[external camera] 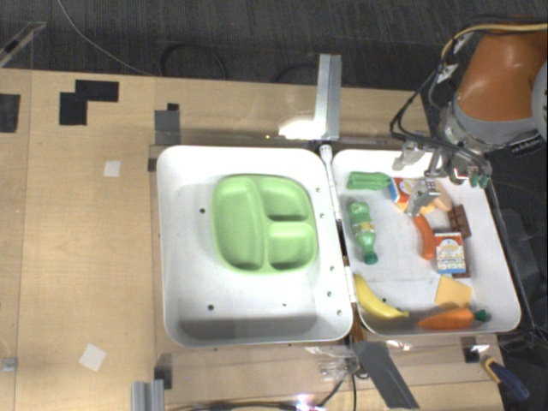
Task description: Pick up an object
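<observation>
Bench: we see a pale wooden bench (77, 255) from above, with dark carpet beyond its far edge and black patches at its far left.
Left bin: a shallow white bin (184, 306) holds a light green divided tray (261, 223) lying flat near its middle.
Right bin: the second white bin (505, 281) sits just beside the first and holds the loose objects.
Objects: we make out a green bottle (362, 229) lying along the bin's left side, a flat green piece (368, 180) at the far wall, a banana (377, 301) and a carrot (447, 318) along the near wall, a yellow wedge (453, 292), a small printed box (450, 253) and a brown bar (461, 220).
Arm: grey with an orange band (501, 75), entering from the right.
Gripper: the gripper (425, 197) hangs over the far part of the right bin, above an orange sausage-shaped piece (425, 236); we cannot tell how its fingers stand or whether they have hold of anything.
</observation>
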`<state>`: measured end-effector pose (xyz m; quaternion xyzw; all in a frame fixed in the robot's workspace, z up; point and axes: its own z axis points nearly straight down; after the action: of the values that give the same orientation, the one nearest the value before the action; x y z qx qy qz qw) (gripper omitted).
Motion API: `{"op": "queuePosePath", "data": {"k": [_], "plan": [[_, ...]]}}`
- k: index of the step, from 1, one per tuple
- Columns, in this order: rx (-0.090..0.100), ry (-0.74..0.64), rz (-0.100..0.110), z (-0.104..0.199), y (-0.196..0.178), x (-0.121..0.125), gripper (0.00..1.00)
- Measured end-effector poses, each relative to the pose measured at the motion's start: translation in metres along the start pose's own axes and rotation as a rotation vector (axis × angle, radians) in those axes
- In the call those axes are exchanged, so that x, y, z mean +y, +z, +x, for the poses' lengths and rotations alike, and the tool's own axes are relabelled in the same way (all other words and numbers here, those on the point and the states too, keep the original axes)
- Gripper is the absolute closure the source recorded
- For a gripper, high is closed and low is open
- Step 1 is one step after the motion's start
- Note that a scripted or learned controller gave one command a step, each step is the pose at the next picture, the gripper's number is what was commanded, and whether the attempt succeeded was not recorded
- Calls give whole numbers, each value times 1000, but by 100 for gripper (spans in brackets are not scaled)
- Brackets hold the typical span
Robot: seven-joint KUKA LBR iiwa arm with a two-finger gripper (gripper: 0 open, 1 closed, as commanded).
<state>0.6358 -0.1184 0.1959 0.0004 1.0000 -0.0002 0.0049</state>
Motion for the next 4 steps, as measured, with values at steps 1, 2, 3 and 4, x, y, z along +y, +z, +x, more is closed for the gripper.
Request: {"op": "queuePosePath", "data": {"k": [1,2,3,4], "plan": [[-2,-121,1,35,99,-41,0],[-5,-97,1,48,106,-38,0],[-6,14,2,75,105,-44,0],[-7,88,3,82,105,-38,0]]}}
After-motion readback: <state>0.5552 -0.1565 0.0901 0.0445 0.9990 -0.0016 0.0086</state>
